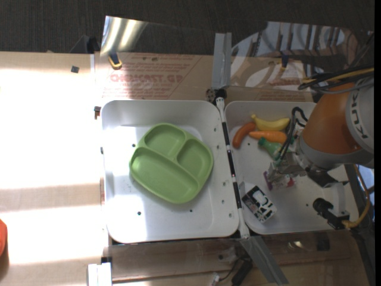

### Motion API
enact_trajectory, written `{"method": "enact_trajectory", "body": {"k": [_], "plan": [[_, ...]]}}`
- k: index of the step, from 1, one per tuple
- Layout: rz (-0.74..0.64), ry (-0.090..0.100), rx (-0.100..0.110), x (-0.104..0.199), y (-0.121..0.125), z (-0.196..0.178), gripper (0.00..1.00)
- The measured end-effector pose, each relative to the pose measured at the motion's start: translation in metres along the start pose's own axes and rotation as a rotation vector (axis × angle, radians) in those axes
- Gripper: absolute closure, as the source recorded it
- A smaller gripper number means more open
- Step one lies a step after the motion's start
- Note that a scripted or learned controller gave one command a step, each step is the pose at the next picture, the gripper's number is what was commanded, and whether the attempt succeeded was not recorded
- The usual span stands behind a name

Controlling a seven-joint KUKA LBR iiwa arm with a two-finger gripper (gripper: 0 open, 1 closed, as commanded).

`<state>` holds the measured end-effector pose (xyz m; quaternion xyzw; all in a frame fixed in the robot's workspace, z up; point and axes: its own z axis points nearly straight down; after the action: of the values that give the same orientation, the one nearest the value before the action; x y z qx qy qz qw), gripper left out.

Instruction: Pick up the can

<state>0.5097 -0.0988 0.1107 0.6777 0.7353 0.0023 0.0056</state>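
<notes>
The can (259,204), black with white markings, lies on its side near the front left corner of the right bin (297,218). My gripper (278,177) hangs low over the middle of that bin, a little behind and to the right of the can. A small gap of white floor separates the two. Nothing shows between the gripper and the can, and the wrist with its orange band (330,127) covers the bin's right side.
Behind the gripper lie a yellow banana (271,123), a red-orange sausage-shaped piece (240,134), a carrot (268,136) and a green item (272,149). A green divided plate (171,162) sits in the left bin (119,219). The rim between the bins (229,159) runs just left of the can.
</notes>
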Motion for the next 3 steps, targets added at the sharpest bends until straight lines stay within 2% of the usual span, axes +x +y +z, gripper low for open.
{"method": "enact_trajectory", "body": {"k": [1,2,3], "plan": [[0.000,0.000,0.000,0.0000,-0.0001,0.0000,0.00],[0.003,0.000,0.001,-0.0010,0.0000,-0.0081,1.00],[0.003,0.000,0.001,-0.0009,0.0000,-0.0082,0.00]]}}
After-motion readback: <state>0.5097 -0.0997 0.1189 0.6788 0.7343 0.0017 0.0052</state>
